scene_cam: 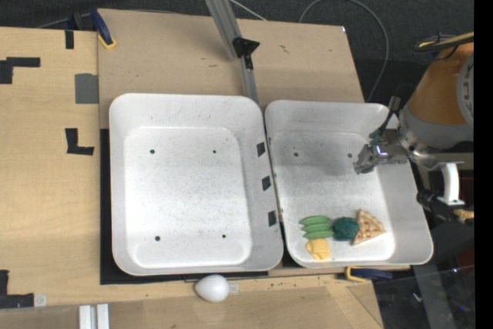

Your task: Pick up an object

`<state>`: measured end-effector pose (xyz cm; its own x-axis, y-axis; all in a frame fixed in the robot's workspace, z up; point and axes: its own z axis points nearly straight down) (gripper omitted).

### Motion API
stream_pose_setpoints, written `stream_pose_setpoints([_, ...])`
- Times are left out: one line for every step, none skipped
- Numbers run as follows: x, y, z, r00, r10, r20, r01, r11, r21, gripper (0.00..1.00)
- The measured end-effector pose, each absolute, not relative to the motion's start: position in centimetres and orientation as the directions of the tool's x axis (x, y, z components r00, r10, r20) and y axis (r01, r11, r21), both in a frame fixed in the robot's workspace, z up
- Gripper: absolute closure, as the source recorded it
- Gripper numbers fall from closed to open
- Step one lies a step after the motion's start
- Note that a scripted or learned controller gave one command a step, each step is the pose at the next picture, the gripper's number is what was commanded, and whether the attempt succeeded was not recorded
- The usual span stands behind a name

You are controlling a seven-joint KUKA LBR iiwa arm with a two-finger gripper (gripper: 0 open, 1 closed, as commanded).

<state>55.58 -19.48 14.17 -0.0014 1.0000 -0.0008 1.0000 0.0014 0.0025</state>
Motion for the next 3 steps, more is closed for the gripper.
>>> stream_pose_setpoints([55.8,-18.7,18.7,-0.002,1.000,-0.001,1.000,0.002,0.003,1.00])
stream_pose_setpoints([55.9,-19.4,23.3,-0.001,1.000,-0.002,1.000,0.001,0.004,1.00])
stream_pose_setpoints([56.4,-14.9,23.0,-0.005,1.000,0.002,1.000,0.005,-0.001,1.00])
